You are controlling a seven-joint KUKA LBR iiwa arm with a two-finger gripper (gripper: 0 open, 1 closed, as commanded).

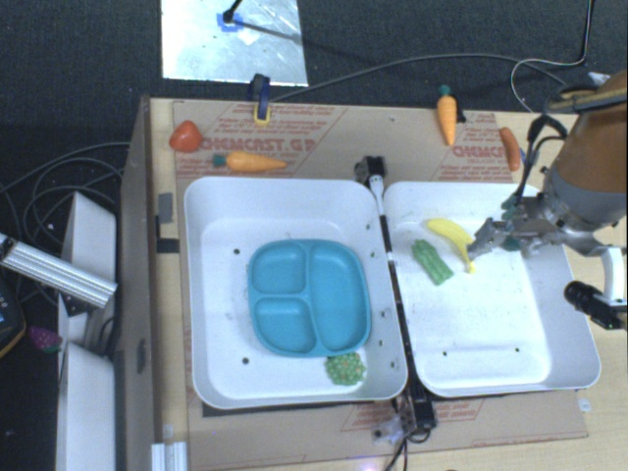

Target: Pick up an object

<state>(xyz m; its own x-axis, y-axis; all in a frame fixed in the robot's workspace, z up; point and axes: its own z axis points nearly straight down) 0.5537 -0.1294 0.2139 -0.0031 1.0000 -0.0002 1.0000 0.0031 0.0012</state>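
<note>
The gripper [478,244], its fingers' state impossible to tell, hangs at the banana's [451,236] lower right end in the right bin [510,361]. The banana's long axis runs upper-left to lower-right, beside a green vegetable [432,261].

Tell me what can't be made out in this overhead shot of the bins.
- Gripper by the banana: too small and blurred to tell contact or grip.
- Arm: cut off by the camera view's right edge.
- Green lump below the blue tray: too small to identify.
</note>
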